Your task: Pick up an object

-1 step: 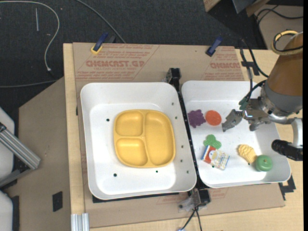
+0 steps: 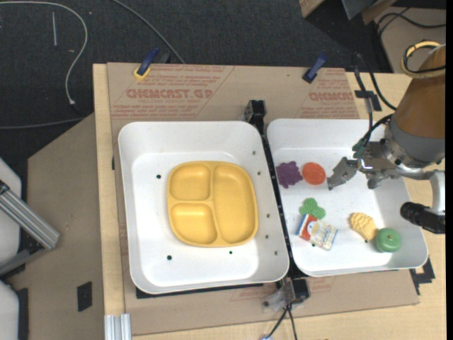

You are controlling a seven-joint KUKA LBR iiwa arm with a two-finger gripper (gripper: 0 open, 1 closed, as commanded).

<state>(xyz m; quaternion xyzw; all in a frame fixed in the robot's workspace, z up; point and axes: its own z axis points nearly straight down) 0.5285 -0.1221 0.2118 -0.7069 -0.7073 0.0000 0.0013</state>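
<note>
Right bin, frame right: holding purple piece, orange ball, green sprig, small packet, yellow pastry, green round item. Left bin: carrying yellow divided plate. End effector hovering mid-right, fingers apart, nothing betw. them, just beside orange ball. Task: nothing gripped yet; approach, close & lift remaining, approx. early stage.

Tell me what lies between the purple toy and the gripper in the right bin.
In the camera view, an orange round toy sits on the bin floor between the purple toy and the gripper, close beside the purple one.
</note>
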